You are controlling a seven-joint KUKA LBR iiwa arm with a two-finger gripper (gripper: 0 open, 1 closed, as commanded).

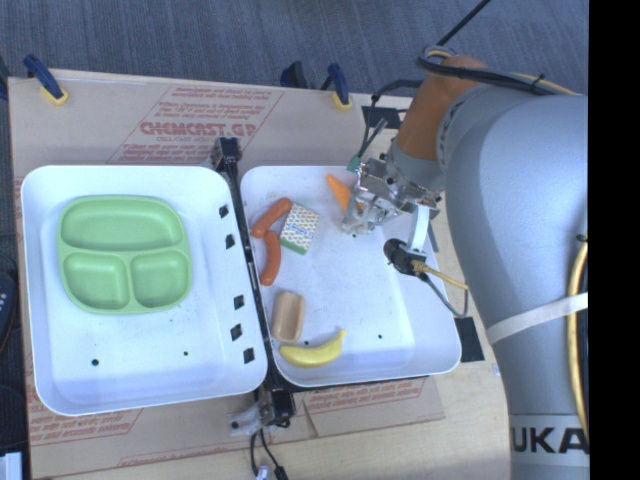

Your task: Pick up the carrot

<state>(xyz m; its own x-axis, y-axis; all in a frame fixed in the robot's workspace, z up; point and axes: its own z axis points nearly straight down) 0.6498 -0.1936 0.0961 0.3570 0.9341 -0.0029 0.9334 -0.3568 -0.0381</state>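
The carrot (pixel 338 190) is a small orange piece lying near the back of the right bin (pixel 400 318). My gripper (pixel 358 220) hangs low over the same bin, just right of and slightly in front of the carrot, very close to it. The metal wrist block above the gripper hides part of the bin floor there. From this angle I cannot make out whether the carrot is touched or held.
Two orange-red sausages (pixel 270 236), a small green-and-white box (pixel 299 228), a tan bun (pixel 288 315) and a banana (pixel 313 351) lie in the right bin's left half. The left bin (pixel 60 368) holds a green divided plate (pixel 125 251). A black cable (pixel 405 258) dangles by the gripper.
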